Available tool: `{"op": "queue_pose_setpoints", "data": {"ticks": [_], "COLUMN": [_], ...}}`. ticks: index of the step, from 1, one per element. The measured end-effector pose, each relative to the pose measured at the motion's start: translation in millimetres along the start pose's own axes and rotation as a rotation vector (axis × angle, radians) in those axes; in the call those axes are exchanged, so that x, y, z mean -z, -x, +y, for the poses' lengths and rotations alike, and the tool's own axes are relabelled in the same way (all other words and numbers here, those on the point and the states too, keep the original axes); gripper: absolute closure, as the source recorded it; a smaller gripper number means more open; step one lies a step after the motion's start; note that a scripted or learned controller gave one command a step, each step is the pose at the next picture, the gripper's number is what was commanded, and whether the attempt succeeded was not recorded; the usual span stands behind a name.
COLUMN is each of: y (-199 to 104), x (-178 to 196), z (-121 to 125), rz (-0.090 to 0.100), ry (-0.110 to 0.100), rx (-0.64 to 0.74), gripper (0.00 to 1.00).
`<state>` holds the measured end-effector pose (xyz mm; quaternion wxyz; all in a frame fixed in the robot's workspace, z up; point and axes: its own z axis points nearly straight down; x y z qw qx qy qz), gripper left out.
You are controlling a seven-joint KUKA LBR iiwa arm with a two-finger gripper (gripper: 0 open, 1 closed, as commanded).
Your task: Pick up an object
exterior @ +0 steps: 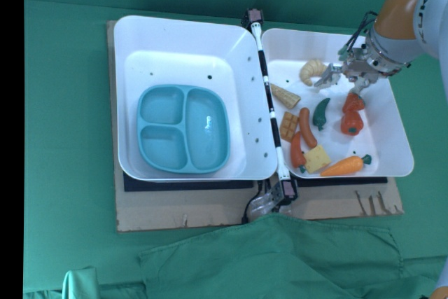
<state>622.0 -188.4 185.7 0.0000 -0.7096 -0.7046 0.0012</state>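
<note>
The claw [341, 78], spread open and grasping nothing, hangs between the croissant [313, 69] and the red pepper [352, 113] in the right bin [395, 150], so descending there could close on bare floor.

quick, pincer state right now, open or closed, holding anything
pincer: open, fingers spread, nothing between them; it hovers in the right bin between the croissant and the red pepper.
</note>
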Motion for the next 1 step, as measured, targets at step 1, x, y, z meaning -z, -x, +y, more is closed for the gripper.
{"op": "queue_pose_setpoints", "data": {"ticks": [1], "y": [0.5], "x": [16.5], "z": [3.9], "rz": [-0.004], "ry": [0.013], "rx": [0.0], "gripper": [1.0]}}
